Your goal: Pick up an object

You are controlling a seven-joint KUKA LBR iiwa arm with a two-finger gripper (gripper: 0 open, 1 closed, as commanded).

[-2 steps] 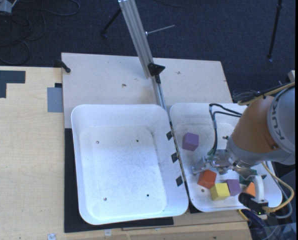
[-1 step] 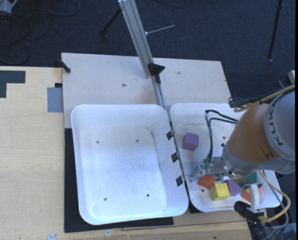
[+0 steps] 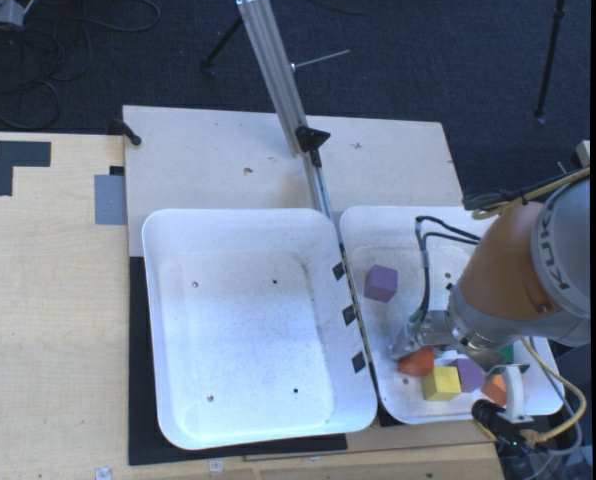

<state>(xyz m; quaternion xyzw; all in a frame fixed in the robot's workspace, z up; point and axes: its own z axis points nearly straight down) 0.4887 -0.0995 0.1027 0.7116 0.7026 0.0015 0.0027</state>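
While the hand [image 3: 418, 346] is lowered over the small red-orange block [image 3: 415, 363] in the right white bin [image 3: 363, 230], nothing is seen lifted; its opening cannot be told.

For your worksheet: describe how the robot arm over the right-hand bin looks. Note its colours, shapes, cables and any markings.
The arm is thick and rounded, with a grey shell and a broad orange band above the wrist. Dark letters, part of a brand name, run along the grey section. Thin black cables loop from the wrist area over the right bin. The gripper end looks metallic grey.
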